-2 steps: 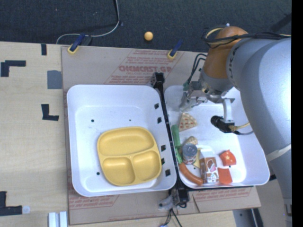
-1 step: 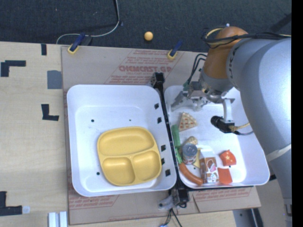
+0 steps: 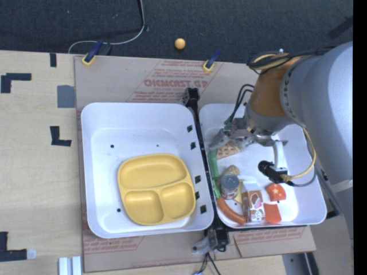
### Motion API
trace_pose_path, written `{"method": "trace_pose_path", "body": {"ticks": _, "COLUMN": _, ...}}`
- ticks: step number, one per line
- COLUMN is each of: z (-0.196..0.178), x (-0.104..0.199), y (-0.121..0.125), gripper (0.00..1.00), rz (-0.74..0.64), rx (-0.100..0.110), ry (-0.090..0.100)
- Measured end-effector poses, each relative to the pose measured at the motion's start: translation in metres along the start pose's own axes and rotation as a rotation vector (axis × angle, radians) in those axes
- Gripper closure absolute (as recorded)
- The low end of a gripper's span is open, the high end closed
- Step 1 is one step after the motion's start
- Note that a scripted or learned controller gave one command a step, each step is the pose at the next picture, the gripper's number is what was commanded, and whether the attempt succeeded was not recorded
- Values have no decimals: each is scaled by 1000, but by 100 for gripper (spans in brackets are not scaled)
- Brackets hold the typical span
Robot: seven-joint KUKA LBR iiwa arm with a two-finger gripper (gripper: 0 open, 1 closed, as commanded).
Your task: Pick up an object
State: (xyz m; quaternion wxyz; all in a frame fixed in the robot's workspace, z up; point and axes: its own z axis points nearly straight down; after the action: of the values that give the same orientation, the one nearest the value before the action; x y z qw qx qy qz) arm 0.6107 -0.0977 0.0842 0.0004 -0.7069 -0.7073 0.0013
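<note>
Camera view is showing a flat pale wedge with red spots (image 3: 227, 151) lying in the upper left part of the right white bin (image 3: 304, 208), near that bin's left wall. The gripper (image 3: 234, 135) is sitting right at the wedge's upper edge; I cannot tell whether it is spread or pressed together, nor whether it is touching the wedge.

A thin green strip (image 3: 213, 168) is running along the left wall just beside the wedge. Below the wedge, a beige lump (image 3: 233, 170) and a small metal can (image 3: 229, 183) are crowding together. An orange-brown sausage (image 3: 228, 212), a brown packet (image 3: 253, 204), a red rounded piece (image 3: 276, 192) and a red block (image 3: 272, 213) are filling the bin's lower edge. Bare floor is remaining along the right wall.

The grey arm (image 3: 327, 96) is reaching over the bin's upper right corner.

In the left white bin (image 3: 103, 130), a yellow three-compartment plastic tray (image 3: 156, 188) is lying toward the lower right, leaving open floor above it and to its left.
</note>
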Motion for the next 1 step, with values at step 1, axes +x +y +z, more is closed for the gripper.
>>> {"method": "trace_pose_path", "body": {"ticks": 1, "z": 0, "x": -1, "y": 52, "gripper": 0, "rz": -2, "rx": -5, "ry": 1}}
